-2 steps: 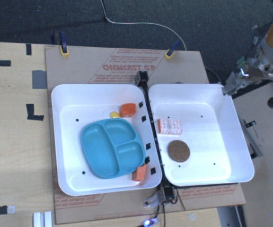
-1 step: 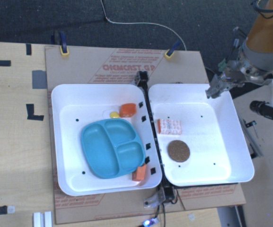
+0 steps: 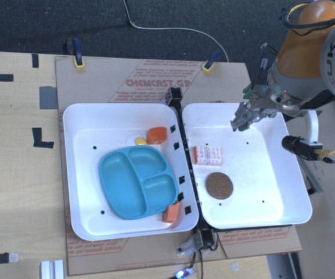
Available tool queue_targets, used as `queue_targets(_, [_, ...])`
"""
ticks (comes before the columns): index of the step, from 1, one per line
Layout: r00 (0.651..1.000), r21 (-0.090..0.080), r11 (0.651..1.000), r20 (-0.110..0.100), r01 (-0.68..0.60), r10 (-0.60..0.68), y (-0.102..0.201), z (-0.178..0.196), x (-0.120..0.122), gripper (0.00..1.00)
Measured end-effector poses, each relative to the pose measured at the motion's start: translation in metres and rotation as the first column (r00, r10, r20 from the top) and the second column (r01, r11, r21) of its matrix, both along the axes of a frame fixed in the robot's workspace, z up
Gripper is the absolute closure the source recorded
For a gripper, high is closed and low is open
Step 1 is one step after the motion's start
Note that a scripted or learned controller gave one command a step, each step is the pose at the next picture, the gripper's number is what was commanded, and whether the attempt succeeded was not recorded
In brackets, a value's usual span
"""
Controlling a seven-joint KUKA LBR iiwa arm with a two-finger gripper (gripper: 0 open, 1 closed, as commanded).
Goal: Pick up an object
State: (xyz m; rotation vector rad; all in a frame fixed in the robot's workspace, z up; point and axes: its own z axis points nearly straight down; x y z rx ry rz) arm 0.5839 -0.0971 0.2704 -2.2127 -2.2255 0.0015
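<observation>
My gripper [image 3: 241,122] hangs over the back of the right bin [image 3: 272,173], its dark fingers pointing down-left with nothing seen between them. Below and left of it in that bin lie a small white packet with red print [image 3: 207,154] and a round brown disc [image 3: 219,186]. The left bin [image 3: 80,156] holds a blue divided plate [image 3: 137,181], an orange piece [image 3: 157,135] and a small yellow piece [image 3: 140,140] behind the plate, and another orange piece [image 3: 170,213] at the plate's front right corner.
A black divider [image 3: 182,150] runs between the two bins. The bins rest on a cardboard sheet [image 3: 150,83] clamped at the back. A black cable [image 3: 173,31] trails over the dark floor behind. The arm's orange band [image 3: 309,36] is at the upper right.
</observation>
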Motion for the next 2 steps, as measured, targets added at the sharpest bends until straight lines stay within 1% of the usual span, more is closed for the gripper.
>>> queue_targets(1, [1.0,0.0,1.0,0.0,0.001,-0.001,0.047,-0.005,-0.019,1.0])
queue_targets(2, [1.0,-0.001,1.0,0.0,-0.001,0.001,0.103,-0.008,-0.023,1.0])
